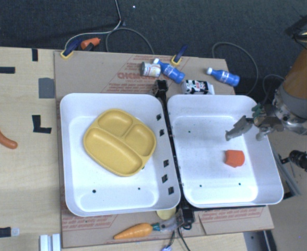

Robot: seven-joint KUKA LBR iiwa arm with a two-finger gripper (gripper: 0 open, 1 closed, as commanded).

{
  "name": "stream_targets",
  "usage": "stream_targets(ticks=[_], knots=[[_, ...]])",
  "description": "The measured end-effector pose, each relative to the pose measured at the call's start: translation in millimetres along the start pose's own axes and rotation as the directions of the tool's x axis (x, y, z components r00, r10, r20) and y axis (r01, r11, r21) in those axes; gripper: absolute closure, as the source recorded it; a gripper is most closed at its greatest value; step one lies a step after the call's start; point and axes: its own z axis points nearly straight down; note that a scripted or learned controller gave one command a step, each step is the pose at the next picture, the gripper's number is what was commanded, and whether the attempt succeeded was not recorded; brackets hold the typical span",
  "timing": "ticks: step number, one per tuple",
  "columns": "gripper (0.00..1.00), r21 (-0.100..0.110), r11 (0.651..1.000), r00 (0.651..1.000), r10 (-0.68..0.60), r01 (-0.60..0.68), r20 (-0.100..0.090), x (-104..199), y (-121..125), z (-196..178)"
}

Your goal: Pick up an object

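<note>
The arm (299, 88) runs off the frame's right edge. A pale yellow object (165, 212) at lower centre is mostly hidden beneath the left bin's (72, 140) rim.

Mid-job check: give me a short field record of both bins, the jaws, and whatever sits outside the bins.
left bin: holds a yellow divided plate
right bin: holds an orange block, lying toward its right side
gripper: over the right bin's upper right, above the block and apart from it; jaws open, nothing between them
behind the bins: two blue bottles
in front of the bins: carrot
far left bench: sausage
</note>
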Motion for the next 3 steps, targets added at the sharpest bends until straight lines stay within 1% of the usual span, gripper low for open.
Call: stream_targets(ticks=[1, 2, 3], knots=[[0.0, 0.007, 1.0, 1.0, 0.006, -0.006, 0.001, -61, -10, 65], [0.0, -0.007, 1.0, 1.0, -0.001, 0.001, 0.006, -35, 10, 181], [1.0, -0.01, 1.0, 1.0, 0.001, -0.001, 0.006, -36, 11, 165]])
